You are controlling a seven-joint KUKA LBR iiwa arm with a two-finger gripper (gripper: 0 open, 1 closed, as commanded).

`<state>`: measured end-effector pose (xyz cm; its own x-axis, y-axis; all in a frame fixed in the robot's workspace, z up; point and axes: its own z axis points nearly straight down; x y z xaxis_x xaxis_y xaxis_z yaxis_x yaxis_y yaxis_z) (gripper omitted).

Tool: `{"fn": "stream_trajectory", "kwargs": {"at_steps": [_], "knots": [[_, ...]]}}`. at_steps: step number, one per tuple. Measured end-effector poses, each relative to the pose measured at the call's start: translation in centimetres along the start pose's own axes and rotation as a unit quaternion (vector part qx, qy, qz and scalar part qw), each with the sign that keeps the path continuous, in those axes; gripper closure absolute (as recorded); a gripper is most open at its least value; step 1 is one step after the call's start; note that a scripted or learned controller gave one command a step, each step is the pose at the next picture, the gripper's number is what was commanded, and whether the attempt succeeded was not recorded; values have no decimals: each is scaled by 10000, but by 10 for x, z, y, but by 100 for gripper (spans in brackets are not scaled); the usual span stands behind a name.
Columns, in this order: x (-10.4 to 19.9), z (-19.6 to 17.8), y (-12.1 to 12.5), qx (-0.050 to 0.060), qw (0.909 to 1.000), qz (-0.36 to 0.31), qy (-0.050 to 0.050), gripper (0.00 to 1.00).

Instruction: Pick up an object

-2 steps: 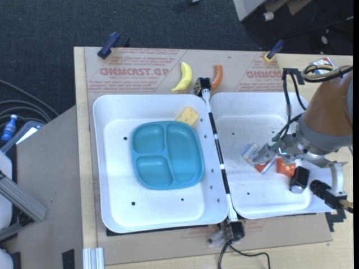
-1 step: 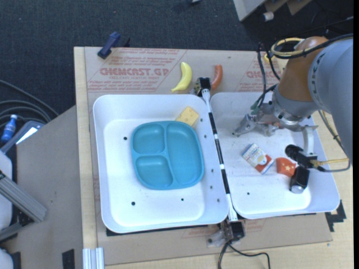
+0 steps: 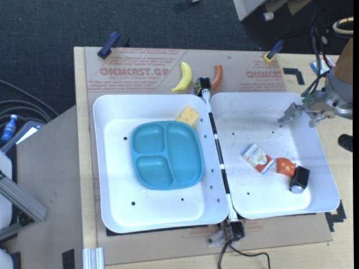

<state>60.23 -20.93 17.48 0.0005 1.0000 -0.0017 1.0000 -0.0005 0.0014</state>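
- The gripper [image 3: 291,115] hangs over the far right part of the right bin [image 3: 247,200], reaching in from the right; its fingers are spread part-way and nothing sits between them; it holds no object.
- The candidates for picking lie together in the near right part of that bin: a small white carton [image 3: 257,157], an orange piece [image 3: 285,166] just right of it, and a black cylinder [image 3: 299,179] touching or just beside the orange piece on its near side.
- To do this step well, I judge the arm should travel toward the near side until centred over one item, then descend straight; the carton looks the safest choice, since it has open floor on its left and far sides; the jaws should straddle its narrow width.
- The orange piece and black cylinder crowd each other; a finger coming down between them may push one aside.
- The left bin [image 3: 112,206] bears a blue divided plate [image 3: 167,153] and a yellow block [image 3: 188,116] at its far edge; both lie well apart from the gripper.
- The wrist sits low and tilted, the grey arm [image 3: 342,88] entering from the right edge.
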Motion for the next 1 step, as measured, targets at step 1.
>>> {"fn": "stream_trajectory", "kwargs": {"at_steps": [1], "knots": [[52,62,-61,20,10000,-5,14,0]]}}
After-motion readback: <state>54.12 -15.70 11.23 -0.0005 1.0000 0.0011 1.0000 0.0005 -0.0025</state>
